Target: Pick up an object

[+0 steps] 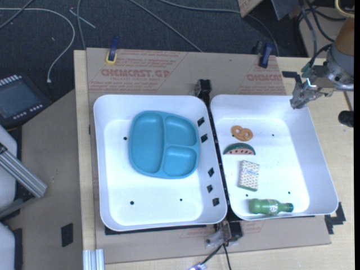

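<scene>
**— Operator:** Pretzel, melon slice, packet or bottle: which one should I expect it to go for, and where are they?

**— Observer:** You have four candidates, all in the shallow white right bin (315, 151), strung in a line down its left half. Farthest from you is the small brown twisted pretzel (242, 132); just near of it lies the green-and-red watermelon slice toy (239, 149); then the flat white patterned packet (248, 175), lying tilted; and nearest, close to the bin's near wall, the green plastic bottle (270, 207) on its side.

**— Operator:** And the left bin?

**— Observer:** You'll see only the blue plastic divided plate (164, 144) in the shallow white left bin (112, 196). I'd judge it too broad and flat for a two-finger grip.

**— Operator:** Where is the pincer?

**— Observer:** The pincer (300, 99) hangs at the far right corner of the right bin, about over its rim, on the grey arm reaching in from the right. You should know I cannot tell whether it is spread or pressed together; nothing is visibly between its tips.

**— Operator:** So how do the things lie from it?

**— Observer:** All four sit to its left and nearer. The pretzel is closest, the bottle well apart. Being spaced without touching, each looks to me approachable singly.
</scene>
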Tool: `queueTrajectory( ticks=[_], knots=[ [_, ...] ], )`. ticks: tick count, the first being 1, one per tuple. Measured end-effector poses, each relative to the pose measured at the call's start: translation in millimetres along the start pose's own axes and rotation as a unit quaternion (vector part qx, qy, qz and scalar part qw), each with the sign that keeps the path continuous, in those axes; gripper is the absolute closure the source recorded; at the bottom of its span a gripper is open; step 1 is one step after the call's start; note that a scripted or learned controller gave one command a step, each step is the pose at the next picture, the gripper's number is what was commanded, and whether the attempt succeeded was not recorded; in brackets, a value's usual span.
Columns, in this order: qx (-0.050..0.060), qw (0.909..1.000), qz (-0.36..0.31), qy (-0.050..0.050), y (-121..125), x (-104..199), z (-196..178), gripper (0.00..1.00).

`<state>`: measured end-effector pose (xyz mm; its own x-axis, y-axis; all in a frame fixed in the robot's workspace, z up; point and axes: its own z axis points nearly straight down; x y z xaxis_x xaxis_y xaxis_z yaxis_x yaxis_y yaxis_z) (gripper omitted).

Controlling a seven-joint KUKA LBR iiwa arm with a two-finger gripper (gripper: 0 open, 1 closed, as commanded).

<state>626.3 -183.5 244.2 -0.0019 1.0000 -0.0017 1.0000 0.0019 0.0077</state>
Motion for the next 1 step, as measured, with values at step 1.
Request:
queueTrajectory(
  ticks=[1],
  knots=[
    [0.005, 1.0, -0.002, 0.002, -13.6, 54.5, 6.1, 1.0]
  ],
)
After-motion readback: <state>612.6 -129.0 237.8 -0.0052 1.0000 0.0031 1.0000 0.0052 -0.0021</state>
